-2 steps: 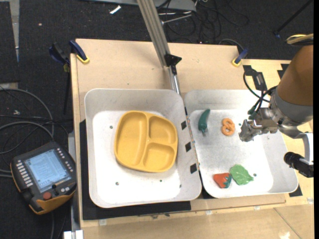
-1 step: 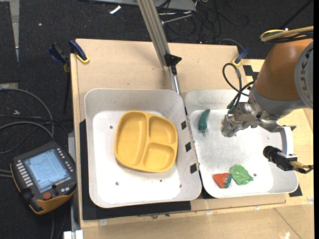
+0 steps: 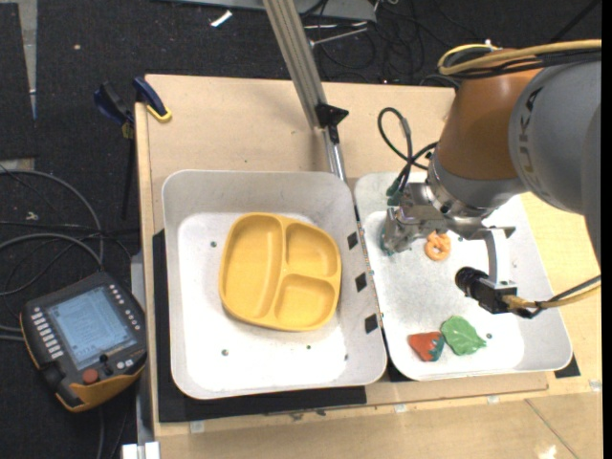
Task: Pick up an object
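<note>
Hovering low over the upper left of the right bin (image 3: 535,357), the gripper (image 3: 397,237) points down near the bin's inner wall, and honestly I can't tell how it's set from this angle. Nothing visibly held. Closest target is the orange ring (image 3: 438,247), just beside the gripper on its right, toward the arm's own side, so a small sideways nudge looks like all it needs. It's round, so no long axis to line up. Green toy (image 3: 464,336) and red piece (image 3: 424,345) sit touching near the front edge, well apart from the tool. Yellow tray (image 3: 280,272) fills the left bin (image 3: 186,285), furthest away
</note>
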Controlling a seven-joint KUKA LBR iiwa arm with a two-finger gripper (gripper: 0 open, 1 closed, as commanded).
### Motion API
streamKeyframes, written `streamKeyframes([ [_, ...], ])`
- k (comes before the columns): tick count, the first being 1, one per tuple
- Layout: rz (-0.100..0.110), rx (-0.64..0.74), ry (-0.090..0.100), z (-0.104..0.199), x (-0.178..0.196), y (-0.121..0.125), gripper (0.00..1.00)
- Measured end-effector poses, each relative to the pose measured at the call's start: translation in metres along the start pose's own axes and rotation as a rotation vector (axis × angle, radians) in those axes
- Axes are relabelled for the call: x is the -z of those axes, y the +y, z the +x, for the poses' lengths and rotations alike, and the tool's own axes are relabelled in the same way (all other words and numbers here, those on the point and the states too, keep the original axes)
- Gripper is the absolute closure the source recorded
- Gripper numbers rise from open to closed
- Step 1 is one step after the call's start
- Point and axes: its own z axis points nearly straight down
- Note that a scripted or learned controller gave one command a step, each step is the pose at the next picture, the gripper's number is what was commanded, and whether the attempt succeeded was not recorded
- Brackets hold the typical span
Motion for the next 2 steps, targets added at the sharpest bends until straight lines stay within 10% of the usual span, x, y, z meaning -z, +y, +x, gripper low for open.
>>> streamKeyframes([
  [2, 0.000, -0.001, 0.001, 0.094, 0.007, 0.019, 1.00],
])
